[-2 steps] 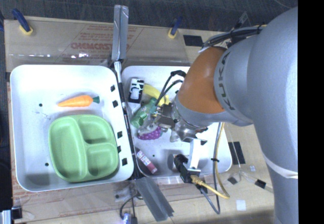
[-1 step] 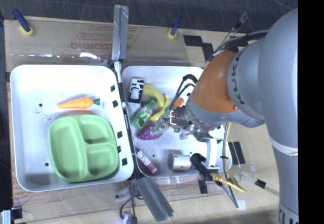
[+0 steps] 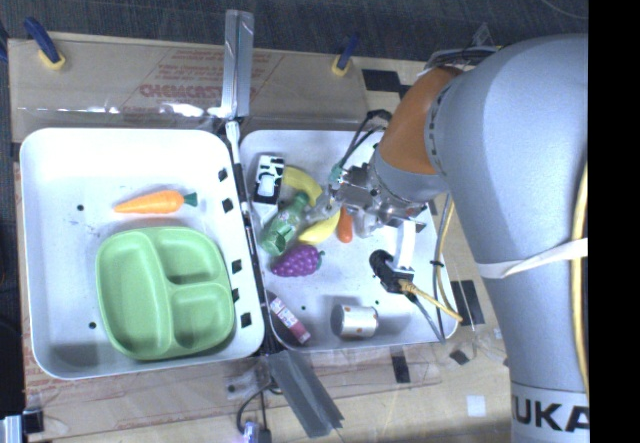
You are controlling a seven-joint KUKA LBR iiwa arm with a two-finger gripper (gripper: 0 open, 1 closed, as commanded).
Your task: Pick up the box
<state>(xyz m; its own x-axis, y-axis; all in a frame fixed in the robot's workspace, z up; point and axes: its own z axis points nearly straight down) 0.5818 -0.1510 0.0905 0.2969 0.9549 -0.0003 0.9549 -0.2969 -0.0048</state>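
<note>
A small black-and-white box (image 3: 268, 178) lies at the upper left of the right bin (image 3: 330, 144), close to the divider. My gripper (image 3: 349, 199) hangs over the middle of that bin, to the right of the box and apart from it. Just beneath and beside the gripper lie a yellow banana (image 3: 318, 228) and a small orange piece (image 3: 345, 227).
Around the box lie a second yellow fruit (image 3: 300, 184), a green bottle (image 3: 283, 229) and purple grapes (image 3: 296, 260). A silver can (image 3: 355, 321) and a red-and-white tube (image 3: 288, 322) rest near the front wall. The left bin (image 3: 50, 156) holds a green divided plate (image 3: 165, 291) and a carrot (image 3: 152, 201).
</note>
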